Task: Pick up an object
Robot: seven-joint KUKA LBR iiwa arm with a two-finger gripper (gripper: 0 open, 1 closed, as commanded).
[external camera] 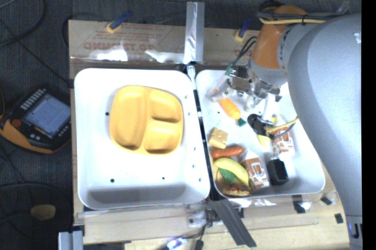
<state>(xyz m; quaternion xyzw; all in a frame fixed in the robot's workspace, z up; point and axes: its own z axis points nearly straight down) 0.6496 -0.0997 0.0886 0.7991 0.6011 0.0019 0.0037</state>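
Observation:
My gripper [242,89] hangs over the back of the right bin [305,181], with the grey arm coming in from the right. Just in front of it and to its left lies a small orange carrot-like piece [230,107]. Toward the bin's front lie a pale cheese cube [218,138], a red sausage [227,152], a yellow-green banana [232,171], a brown packet [256,173], a black block [277,172] and a small red-and-white box [284,142]. I see nothing between the fingers.
The left bin [94,184] holds a yellow divided plate [145,118]. A metal divider strip [195,37] runs between the bins at the back. An orange handheld pendant [38,120] lies on the floor at far left.

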